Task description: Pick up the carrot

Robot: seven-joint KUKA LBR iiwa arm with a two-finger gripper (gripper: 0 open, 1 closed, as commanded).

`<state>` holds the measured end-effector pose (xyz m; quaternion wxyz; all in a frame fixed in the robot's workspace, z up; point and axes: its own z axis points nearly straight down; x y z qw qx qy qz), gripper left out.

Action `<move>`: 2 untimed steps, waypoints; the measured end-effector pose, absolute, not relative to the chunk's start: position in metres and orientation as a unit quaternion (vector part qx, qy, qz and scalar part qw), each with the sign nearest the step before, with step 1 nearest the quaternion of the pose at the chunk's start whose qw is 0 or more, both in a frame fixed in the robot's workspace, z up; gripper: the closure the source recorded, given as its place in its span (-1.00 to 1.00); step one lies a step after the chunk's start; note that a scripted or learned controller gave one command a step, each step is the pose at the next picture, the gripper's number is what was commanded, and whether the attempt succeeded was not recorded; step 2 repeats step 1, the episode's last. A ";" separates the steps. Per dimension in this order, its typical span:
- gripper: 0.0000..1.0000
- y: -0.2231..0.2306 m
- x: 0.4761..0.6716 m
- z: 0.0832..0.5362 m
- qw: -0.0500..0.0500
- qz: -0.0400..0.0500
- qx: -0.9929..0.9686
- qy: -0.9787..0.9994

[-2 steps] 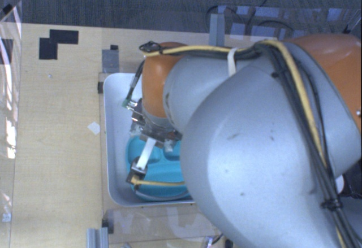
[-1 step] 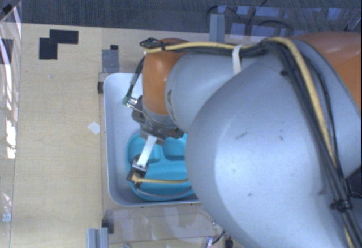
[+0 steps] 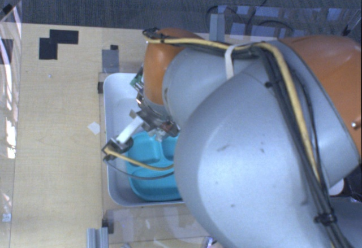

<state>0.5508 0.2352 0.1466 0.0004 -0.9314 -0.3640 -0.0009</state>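
Gripper (image 3: pixel 151 122): low inside the white bin (image 3: pixel 116 100), finger state cannot be told, contents not discernible. Blue item (image 3: pixel 148 170): in bin, beneath and near-right of gripper. Carrot: position cannot be told. Grey arm (image 3: pixel 249 145): covers scene's right.

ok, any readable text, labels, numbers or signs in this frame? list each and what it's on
None readable.
Black blocky marker on the wooden bench: a shape, no characters.
Small white tag on the bench: too small to tell if it carries print.
Arm, white bin, blue object in the bin: no lettering visible.
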 end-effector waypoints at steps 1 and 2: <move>1.00 0.237 0.504 0.113 0.003 -0.018 -0.975 -0.221; 1.00 0.237 0.504 0.113 0.003 -0.018 -0.975 -0.221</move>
